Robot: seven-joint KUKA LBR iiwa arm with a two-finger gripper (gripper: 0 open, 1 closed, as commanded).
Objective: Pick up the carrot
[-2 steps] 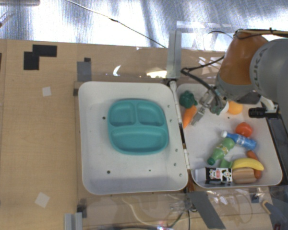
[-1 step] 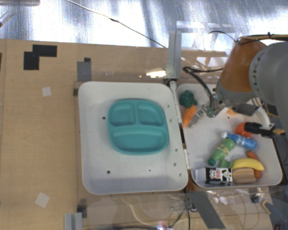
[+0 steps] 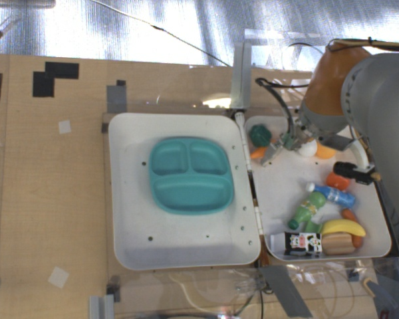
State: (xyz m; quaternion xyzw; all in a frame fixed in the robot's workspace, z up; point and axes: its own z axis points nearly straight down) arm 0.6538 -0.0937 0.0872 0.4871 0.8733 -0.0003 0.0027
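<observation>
While reaching from the right, arm dips end effector [image 3: 274,150] beside carrot [image 3: 258,153], right bin [image 3: 279,211].
End effector's grip state: cannot tell. One teal tray [image 3: 189,175], one banana [image 3: 343,228], one green bottle [image 3: 307,211].

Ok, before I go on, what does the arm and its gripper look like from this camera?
The arm is bulky and rounded, light grey, with an orange band above the wrist. Black cables loop along the wrist toward the gripper, which is a small grey metal assembly, with a greenish part near its base. A black fitting juts from the arm's lower side.
</observation>
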